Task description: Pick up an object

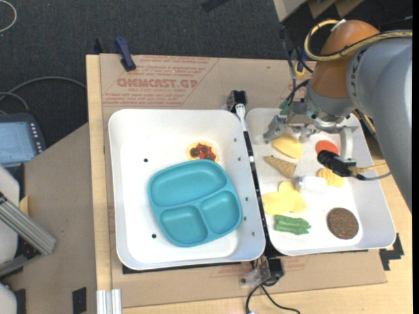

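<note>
A robotics lab is showing here: a grey and orange robot arm (366, 64) is reaching over two white bins (124, 175) of toy food, sitting on a cardboard-covered worktop (163, 77). Around the worktop, loose cables (39, 87) are trailing across dark carpet (163, 12).
</note>
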Motion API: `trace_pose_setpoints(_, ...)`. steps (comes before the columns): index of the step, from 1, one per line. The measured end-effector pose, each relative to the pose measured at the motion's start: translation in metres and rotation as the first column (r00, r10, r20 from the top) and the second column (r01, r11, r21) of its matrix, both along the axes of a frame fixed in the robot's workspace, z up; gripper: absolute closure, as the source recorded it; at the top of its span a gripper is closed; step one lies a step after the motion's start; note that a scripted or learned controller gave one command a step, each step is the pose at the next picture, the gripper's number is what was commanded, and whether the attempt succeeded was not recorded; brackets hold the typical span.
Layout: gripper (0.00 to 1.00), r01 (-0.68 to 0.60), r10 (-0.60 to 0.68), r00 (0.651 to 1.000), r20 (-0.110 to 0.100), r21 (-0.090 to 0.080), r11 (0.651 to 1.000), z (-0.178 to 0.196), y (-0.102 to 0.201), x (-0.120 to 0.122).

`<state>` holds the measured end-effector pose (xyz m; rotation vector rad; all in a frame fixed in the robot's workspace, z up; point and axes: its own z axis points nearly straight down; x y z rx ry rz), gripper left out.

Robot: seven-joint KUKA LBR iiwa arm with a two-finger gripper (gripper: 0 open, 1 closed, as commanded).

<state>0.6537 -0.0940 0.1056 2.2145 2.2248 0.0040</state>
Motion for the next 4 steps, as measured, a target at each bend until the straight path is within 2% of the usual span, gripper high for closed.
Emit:
trace_pose_setpoints(1,1.0,0.003,-0.003,1.0,0.003,-0.001,1.0,0.013,-0.002,-0.001)
trace_pose_setpoints(2,1.0,0.003,-0.003,1.0,0.003,0.0,1.0,-0.02,0.003,0.015)
trace_pose_setpoints(3,1.0,0.001,-0.001,1.0,-0.003,0.013,1.0,0.049,0.125,0.014)
trace_pose_setpoints(4,1.0,-0.002,0.002,1.0,-0.003,0.003,1.0,0.034,0.193,0.012)
